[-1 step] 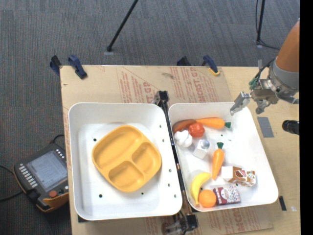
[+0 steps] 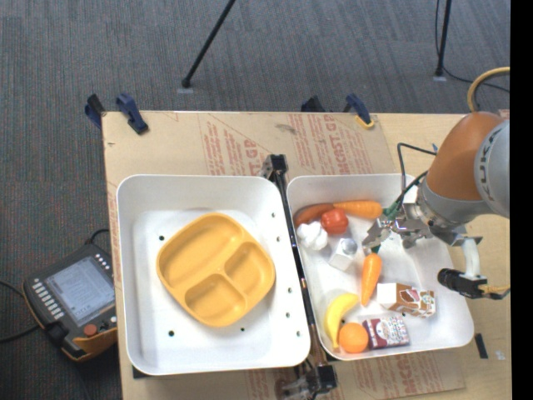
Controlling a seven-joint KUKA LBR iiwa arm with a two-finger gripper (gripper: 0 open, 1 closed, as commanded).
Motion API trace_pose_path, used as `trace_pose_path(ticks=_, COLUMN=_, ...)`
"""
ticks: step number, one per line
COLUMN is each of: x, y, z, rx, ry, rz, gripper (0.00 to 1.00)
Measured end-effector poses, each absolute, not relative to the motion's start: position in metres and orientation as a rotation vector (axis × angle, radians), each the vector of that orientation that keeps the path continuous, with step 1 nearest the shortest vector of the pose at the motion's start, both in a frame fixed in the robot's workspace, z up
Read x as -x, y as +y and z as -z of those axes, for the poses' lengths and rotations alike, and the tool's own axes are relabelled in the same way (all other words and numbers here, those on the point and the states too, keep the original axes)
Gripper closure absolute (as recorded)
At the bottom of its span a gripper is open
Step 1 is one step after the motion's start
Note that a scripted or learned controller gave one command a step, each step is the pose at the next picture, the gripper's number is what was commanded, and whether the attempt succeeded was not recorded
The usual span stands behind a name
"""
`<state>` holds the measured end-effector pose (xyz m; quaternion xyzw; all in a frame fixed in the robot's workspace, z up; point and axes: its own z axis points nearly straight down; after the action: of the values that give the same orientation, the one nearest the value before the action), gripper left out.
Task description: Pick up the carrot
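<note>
Two white bins (image 2: 133, 223) are sitting on the bench, the right one holding two carrots, one (image 2: 370, 278) lying mid-bin just below the empty, open-fingered gripper (image 2: 385, 231).

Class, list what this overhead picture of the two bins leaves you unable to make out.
- Gripper: its fingers blur into metal clutter; open or shut is unclear.
- Small carton: print too small to read.
- Handheld controller: screen too small to read.
- Arm: cut off by the right edge.
- The carrot is plain.
</note>
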<state>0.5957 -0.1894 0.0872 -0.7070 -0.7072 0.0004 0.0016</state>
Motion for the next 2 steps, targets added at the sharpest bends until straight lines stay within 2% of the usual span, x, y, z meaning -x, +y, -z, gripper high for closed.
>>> trace_pose_path(ticks=1, x=-0.5962, y=-0.1896, z=-0.0977, rx=2.221, ry=-2.217, rz=0.000, gripper=1.00)
trace_pose_path(ticks=2, x=-0.5961, y=-0.1896, z=-0.0976, rx=2.221, ry=-2.216, rz=0.000, gripper=0.00)
